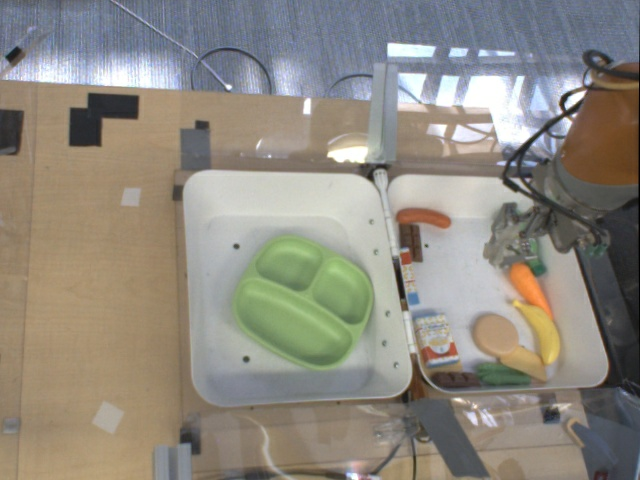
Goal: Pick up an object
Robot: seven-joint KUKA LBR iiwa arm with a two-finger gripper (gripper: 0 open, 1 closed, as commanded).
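Gripper (512, 236) is being hovered just above carrot (531, 287) in rt bin (596, 368); open/clenched can't be told. Carrot's prob. light, stiff, slick plastic; is best being gripped mid-body.

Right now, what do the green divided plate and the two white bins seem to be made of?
The green divided plate looks like moulded plastic, matte to satin: uniform colour, soft rounded compartment edges, only faint sheen. The left white bin and the right white bin look like thin formed plastic, smooth, with rounded corners; coated metal cannot be ruled out.
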